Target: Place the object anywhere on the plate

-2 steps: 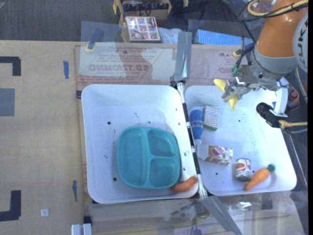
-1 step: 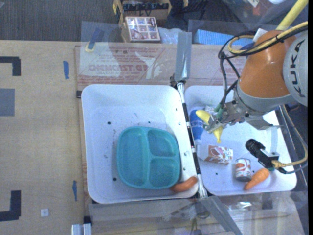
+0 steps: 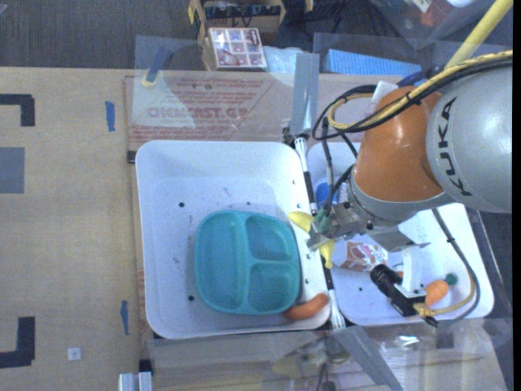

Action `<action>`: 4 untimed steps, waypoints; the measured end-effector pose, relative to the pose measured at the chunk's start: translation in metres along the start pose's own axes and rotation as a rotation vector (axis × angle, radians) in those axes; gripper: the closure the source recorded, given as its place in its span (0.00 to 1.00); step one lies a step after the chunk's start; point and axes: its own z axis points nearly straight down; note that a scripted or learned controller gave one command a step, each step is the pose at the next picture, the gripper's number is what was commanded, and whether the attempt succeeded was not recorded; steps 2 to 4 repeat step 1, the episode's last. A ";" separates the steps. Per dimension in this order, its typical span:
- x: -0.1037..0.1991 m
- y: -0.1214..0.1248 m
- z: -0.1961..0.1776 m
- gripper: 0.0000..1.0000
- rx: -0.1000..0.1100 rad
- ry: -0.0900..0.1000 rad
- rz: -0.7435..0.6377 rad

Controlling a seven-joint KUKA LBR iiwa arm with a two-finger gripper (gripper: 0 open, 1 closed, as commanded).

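Note:
A teal divided plate (image 3: pixel 244 261) lies in the left bin (image 3: pixel 163 186), toward its right side. My gripper (image 3: pixel 320 228) hangs over the wall between the two bins, just right of the plate's upper right corner. It is shut on a yellow banana (image 3: pixel 300 219), whose ends stick out on both sides of the fingers. One end points at the plate and the other end shows lower down over the divider. The arm's orange band and grey body cover much of the right bin (image 3: pixel 472 300).
An orange sausage-shaped toy (image 3: pixel 309 306) rests against the plate's lower right corner. The right bin holds a brown and white packet (image 3: pixel 360 255), a small carrot (image 3: pixel 438 290), a white card (image 3: pixel 409 264) and a blue thing (image 3: pixel 322 192). Cardboard boxes stand beyond the bins.

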 end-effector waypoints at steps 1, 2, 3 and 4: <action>-0.001 0.000 0.000 0.00 -0.001 0.000 0.002; -0.001 0.000 0.000 0.00 -0.001 0.000 0.002; -0.001 0.000 0.000 0.00 -0.001 0.000 0.002; -0.001 0.000 0.000 0.00 -0.001 0.000 0.002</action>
